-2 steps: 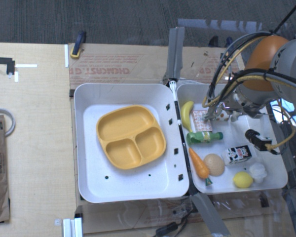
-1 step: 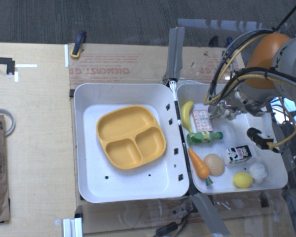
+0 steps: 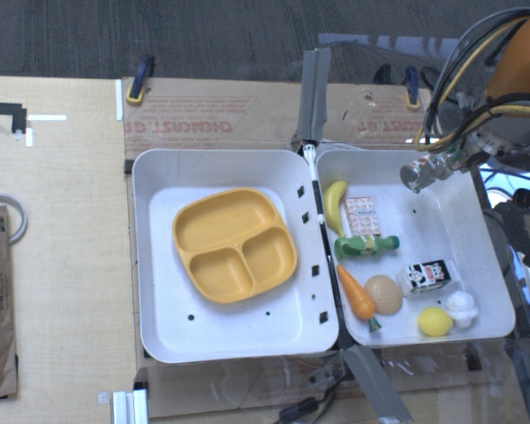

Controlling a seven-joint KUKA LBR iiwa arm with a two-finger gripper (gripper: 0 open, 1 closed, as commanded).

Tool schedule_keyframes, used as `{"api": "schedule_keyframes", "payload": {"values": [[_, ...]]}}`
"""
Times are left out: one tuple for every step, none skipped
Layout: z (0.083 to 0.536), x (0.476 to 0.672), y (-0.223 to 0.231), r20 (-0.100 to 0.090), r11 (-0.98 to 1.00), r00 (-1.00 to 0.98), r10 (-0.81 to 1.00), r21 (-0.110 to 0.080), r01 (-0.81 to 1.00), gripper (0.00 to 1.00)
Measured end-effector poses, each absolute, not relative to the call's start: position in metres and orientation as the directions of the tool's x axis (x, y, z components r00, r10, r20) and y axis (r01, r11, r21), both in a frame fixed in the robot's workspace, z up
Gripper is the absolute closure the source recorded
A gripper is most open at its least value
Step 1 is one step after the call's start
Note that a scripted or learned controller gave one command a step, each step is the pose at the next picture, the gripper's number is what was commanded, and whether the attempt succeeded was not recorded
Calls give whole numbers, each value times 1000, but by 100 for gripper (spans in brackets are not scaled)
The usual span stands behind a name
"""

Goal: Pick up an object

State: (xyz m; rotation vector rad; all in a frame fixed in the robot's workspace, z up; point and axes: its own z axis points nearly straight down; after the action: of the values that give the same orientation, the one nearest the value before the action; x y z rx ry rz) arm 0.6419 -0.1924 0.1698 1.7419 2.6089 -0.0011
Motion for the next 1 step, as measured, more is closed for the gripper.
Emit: {"api": "schedule_keyframes", "payload": {"values": [[279,647,-196,-5,858,-858,514,1,514,100]]}}
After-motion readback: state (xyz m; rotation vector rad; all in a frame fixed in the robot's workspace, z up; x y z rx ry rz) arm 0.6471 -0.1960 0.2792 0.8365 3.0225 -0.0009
